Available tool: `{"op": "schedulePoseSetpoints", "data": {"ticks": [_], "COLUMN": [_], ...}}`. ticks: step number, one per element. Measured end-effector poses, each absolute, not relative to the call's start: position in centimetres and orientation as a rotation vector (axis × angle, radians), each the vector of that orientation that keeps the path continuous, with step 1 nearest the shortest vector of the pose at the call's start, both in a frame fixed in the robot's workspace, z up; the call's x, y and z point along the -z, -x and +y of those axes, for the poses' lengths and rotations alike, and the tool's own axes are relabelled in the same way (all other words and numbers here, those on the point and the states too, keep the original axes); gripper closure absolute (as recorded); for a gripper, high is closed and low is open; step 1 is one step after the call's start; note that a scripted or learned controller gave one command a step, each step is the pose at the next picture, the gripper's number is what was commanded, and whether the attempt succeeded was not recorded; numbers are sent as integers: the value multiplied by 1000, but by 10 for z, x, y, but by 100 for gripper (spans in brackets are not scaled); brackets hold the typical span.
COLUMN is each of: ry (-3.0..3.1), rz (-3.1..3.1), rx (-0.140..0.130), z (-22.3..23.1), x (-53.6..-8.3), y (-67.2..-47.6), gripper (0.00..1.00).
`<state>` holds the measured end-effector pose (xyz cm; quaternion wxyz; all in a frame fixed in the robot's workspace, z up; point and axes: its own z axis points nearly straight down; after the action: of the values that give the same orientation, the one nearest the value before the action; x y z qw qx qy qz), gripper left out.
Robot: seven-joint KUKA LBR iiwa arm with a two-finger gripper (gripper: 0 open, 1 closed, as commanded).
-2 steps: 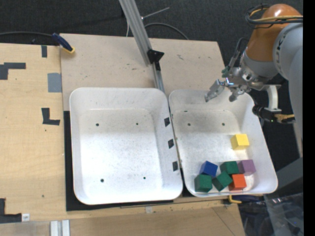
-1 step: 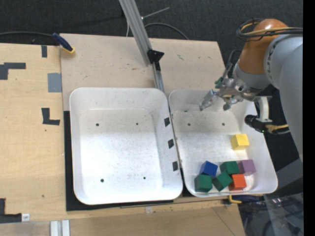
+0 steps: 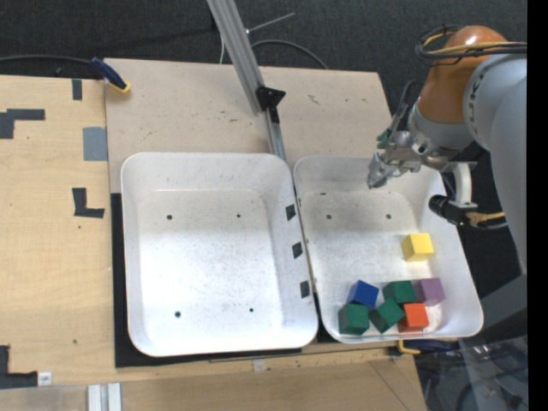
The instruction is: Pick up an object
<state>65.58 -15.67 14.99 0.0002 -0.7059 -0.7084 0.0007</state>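
Currently pre-grasp | end effector [image 3: 381,174] above right bin [image 3: 342,195] far edge, finger state unreadable (too small) | blocks [image 3: 390,302] clustered near corner, yellow block [image 3: 418,245] apart | nothing lifted yet

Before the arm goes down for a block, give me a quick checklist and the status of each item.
1. Blocks present in the right bin: ok, seven at its near end.
2. Easy target: ok, the yellow block sits apart from the others.
3. Cluster spacing: not ok, the blue block, green blocks, orange block and purple block are packed together.
4. Gripper over a block: not ok, it is at the bin's far end.
5. Fingers open: cannot tell.
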Motion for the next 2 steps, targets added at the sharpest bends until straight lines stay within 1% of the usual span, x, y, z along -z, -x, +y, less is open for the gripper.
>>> {"op": "schedulePoseSetpoints", "data": {"ticks": [1,2], "ry": [2222,2221], "rz": [-2226,-2224], "rx": [4,1], "z": [-152,-151], "x": [-206,-220], "y": [-648,-649], "gripper": [100,100]}}
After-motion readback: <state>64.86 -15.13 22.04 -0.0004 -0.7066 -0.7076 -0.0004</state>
